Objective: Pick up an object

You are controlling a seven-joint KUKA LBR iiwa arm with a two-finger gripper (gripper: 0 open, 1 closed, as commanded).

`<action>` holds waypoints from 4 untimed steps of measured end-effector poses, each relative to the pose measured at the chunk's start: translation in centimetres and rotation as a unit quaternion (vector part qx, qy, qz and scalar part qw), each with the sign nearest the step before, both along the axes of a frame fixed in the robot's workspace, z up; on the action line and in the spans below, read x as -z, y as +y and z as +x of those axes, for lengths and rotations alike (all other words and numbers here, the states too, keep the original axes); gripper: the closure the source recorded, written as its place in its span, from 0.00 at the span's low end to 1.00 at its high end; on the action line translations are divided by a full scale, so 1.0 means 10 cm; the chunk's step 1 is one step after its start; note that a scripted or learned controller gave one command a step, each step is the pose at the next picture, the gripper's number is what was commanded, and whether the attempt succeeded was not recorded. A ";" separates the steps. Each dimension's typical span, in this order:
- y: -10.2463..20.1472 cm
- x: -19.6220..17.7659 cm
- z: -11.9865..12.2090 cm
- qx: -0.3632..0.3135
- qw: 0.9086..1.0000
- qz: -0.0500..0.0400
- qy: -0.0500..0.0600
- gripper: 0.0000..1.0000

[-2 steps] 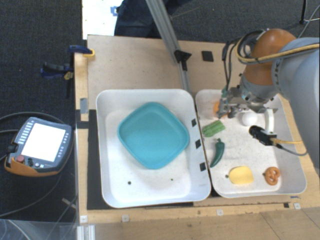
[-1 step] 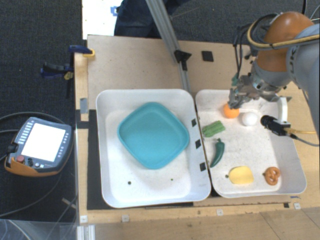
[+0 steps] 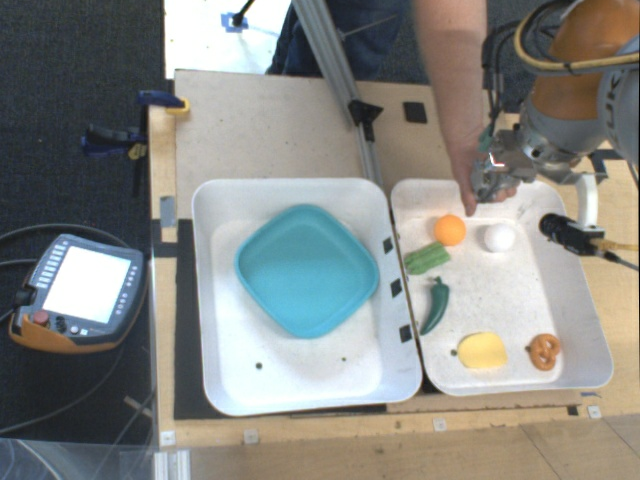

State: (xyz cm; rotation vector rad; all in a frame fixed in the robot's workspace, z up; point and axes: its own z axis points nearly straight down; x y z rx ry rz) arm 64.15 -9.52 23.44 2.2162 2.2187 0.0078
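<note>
Where a person's forearm (image 3: 452, 78) crosses it, the pincer (image 3: 492, 180) at the right bin's (image 3: 580, 298) far edge is blurred; its state can't be told. Round orange ball (image 3: 450, 230) nearby.

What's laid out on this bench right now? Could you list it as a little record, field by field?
left bin: holds a turquoise plate
right bin: orange ball, white ball, green pod, dark green pepper, yellow piece, pretzel
gripper: above the right bin's far edge, nothing seen between its fingers
person's hand: reaching in beside the gripper
off the bench: handheld controller at the view's left
</note>
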 end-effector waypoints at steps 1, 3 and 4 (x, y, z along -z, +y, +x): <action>-0.01 0.02 0.05 -0.001 1.000 -0.001 -0.008 1.00; 0.97 0.09 0.06 -0.002 1.000 0.001 0.003 1.00; 1.53 -0.01 0.13 -0.002 1.000 0.001 0.003 1.00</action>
